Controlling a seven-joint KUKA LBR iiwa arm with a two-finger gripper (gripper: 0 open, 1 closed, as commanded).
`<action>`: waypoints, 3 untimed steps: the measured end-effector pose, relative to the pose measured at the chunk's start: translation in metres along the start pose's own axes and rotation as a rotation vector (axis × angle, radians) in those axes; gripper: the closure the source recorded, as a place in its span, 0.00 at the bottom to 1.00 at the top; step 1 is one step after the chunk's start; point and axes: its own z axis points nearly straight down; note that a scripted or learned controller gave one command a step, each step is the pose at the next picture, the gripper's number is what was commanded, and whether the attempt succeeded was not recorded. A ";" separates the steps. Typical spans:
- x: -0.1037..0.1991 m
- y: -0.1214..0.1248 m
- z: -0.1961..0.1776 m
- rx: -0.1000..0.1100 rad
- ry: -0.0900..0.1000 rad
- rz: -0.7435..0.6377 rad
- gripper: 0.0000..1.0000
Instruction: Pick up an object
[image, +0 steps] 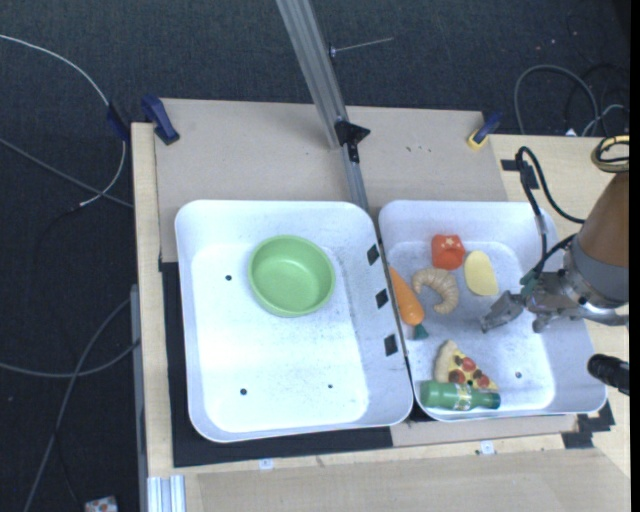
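The right bin (520, 225) holds several toy foods. A red pepper (447, 250) and a yellow lemon (481, 273) lie at its back. A tan croissant (438, 288) and an orange carrot (405, 296) sit left of centre. At the front lie a pizza slice (464, 368) and a green bottle (458, 397) on its side. My gripper (522, 316) hangs low over the bin's right half, just below and right of the lemon. It is open, its fingers spread over bare bin floor with nothing between them.
The left bin (215, 330) holds a green bowl (291, 275). A slanted metal bar (322, 70) runs down to the gap between the bins. Black cables (535, 190) trail near the right bin's back right corner.
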 end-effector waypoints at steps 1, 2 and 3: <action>-0.003 0.008 0.049 -0.002 0.000 0.000 0.00; -0.002 0.007 0.064 -0.002 0.001 0.000 0.00; -0.001 0.008 0.051 -0.007 0.001 0.000 1.00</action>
